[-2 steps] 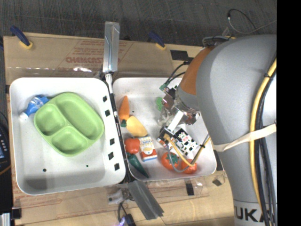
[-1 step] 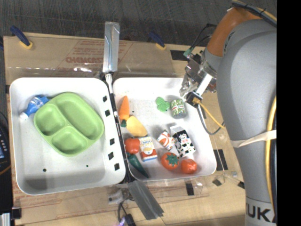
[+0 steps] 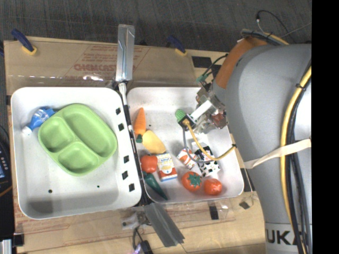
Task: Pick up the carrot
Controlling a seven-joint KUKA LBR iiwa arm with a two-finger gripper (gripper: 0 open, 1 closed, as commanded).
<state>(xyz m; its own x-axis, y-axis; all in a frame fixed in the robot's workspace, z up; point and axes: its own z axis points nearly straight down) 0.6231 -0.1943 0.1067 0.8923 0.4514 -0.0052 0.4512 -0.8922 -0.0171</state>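
Orange carrot [image 3: 140, 121] beside bin wall [image 3: 128, 136]

Plastic toys in smooth white bins

The 2 bins [image 3: 32, 194] look like smooth, slightly glossy white plastic. The green divided plate [image 3: 78, 137] has a soft satin plastic sheen. The carrot [image 3: 140, 120] and 2 tomatoes [image 3: 192, 181] appear glossy moulded plastic. The arm [image 3: 270, 99] shell is smooth matt grey, and the board [image 3: 100, 60] beneath reads as matt brown cardboard.
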